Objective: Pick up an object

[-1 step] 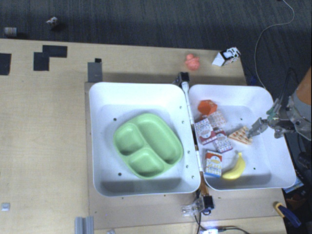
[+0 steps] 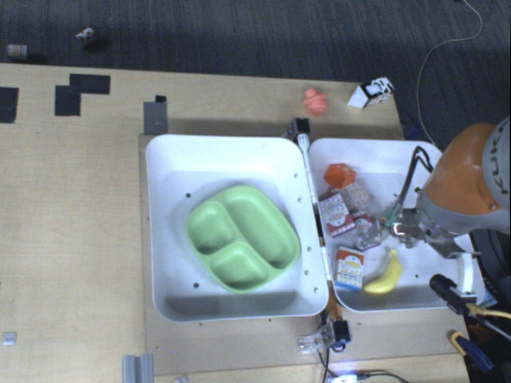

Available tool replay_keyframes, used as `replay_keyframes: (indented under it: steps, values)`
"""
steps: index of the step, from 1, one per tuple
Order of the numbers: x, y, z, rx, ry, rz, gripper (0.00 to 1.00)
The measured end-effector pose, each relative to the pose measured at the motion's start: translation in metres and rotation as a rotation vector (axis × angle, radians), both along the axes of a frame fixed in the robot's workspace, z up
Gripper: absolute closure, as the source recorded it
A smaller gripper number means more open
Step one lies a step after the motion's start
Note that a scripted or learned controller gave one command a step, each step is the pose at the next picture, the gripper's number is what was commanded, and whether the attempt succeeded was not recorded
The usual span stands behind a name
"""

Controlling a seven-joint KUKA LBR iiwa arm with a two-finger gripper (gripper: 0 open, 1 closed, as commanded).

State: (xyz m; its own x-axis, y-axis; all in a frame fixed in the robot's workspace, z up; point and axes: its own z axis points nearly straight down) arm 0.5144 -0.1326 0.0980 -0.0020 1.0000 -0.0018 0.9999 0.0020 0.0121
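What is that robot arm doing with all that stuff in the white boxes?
The robot arm is reaching from the right into the right bin, trying to pick something up. Its gripper is down among the things there, near a small red and white packet, with a banana and a little carton just below it. I can't tell if it has grabbed anything. The left bin holds a green divided plate.

This looks like a robotics lab. A pale wooden bench (image 2: 72,238) stands on dark grey carpet (image 2: 239,14), with two white bins (image 2: 160,230) fixed near its right edge. Black tape patches (image 2: 80,92) mark its far left corner, and a loose cable (image 2: 447,46) trails over the carpet beyond its far right corner.
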Motion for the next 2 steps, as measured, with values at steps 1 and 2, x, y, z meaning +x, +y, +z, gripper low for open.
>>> replay_keyframes:
  steps: [1, 2]
  values:
    - [0.0019, 0.0021, 0.0108, 0.002, -0.004, 0.003, 1.0]
    - [0.0017, 0.002, 0.0107, 0.002, -0.003, 0.003, 0.0]
